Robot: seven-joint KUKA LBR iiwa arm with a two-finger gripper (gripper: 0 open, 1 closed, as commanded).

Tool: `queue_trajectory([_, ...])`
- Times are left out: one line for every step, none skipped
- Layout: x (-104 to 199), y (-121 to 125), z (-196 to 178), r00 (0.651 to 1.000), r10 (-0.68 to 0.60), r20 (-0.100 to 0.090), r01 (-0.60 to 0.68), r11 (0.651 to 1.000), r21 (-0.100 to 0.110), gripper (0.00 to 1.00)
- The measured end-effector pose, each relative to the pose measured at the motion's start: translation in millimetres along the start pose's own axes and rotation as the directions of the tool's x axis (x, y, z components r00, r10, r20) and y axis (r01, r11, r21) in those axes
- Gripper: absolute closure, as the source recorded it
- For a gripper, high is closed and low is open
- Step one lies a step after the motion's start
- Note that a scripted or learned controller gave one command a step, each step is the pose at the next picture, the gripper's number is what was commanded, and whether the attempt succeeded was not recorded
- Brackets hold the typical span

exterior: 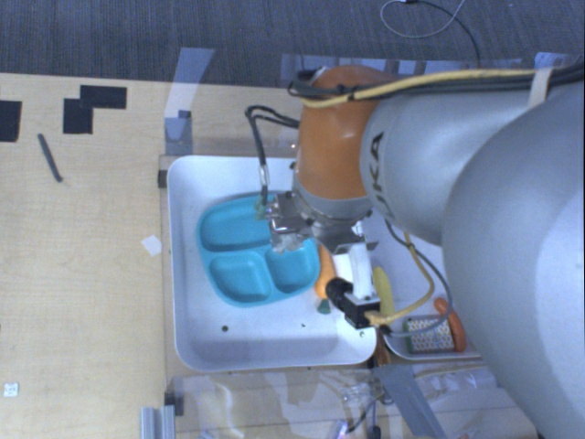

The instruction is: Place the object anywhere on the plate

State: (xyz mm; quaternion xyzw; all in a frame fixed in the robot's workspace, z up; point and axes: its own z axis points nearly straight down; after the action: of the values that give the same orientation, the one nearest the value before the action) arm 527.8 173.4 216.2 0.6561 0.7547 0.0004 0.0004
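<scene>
Camera view: a white bin (183, 273) sits on the pale wooden bench (82, 291), and a blue plate (239, 277) with three compartments lies in its upper middle. The parts of the compartments not under the arm show plain blue. The gripper (281, 231) hangs over the plate's right edge, where the compartments meet, below the arm's orange band (334, 154). Its metal tip is seen from above against the plate, and I cannot tell whether it is wide, narrow or closed on something.

Just beside the plate's right rim, on the bin floor, lies an orange piece (324, 265), partly hidden by the wrist. It is the loose thing nearest the plate, though I cannot say for sure that it is the task's object. A small green bit (322, 307) lies just below it, near the plate's lower right corner. Further right of the plate is a yellow piece (383, 291), standing lengthwise. Beyond that is a metal grater (428, 335) with an orange end (454, 326). The arm covers that side, so I cannot tell which bin holds these two.

Well to the left of the plate, outside the bin, the bench bears black tape marks (94, 106), a thin dark stick (49, 156) and a small white scrap (152, 243).
</scene>
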Motion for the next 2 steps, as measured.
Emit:
queue_trajectory([0,0,0,1.0,0.0,0.0,0.0,1.0,0.0,0.0])
queue_trajectory([46,31,79,0.981,-0.196,0.0,0.196,0.981,0.0,0.0])
